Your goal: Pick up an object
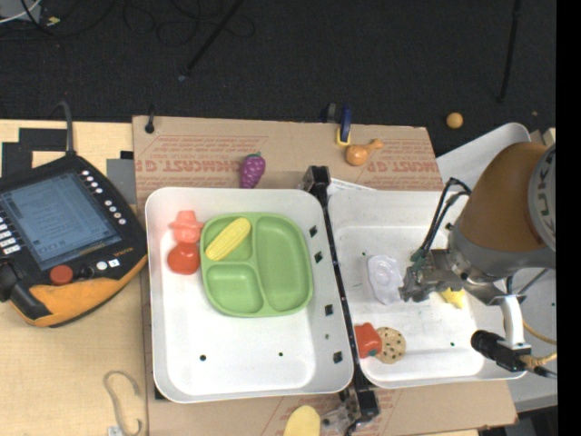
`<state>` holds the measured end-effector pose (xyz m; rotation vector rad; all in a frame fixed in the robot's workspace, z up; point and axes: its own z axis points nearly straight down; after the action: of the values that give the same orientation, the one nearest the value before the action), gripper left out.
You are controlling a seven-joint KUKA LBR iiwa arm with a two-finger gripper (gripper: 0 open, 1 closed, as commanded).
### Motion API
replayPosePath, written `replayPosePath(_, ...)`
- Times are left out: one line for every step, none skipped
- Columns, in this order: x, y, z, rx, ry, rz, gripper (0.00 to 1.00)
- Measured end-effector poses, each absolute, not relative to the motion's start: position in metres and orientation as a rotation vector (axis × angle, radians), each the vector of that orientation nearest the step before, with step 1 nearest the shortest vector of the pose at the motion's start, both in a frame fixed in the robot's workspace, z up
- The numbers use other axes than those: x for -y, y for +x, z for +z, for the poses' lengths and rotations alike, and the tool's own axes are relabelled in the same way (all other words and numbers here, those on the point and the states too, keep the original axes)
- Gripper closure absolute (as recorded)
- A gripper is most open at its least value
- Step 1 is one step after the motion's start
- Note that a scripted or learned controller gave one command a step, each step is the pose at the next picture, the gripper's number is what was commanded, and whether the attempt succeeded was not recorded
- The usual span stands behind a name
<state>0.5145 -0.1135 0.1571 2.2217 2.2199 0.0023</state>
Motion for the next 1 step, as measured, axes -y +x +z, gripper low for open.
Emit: replayPosePath(0.1076,0.5214,0.2043,-2.22,2.22,0.003,1.0)
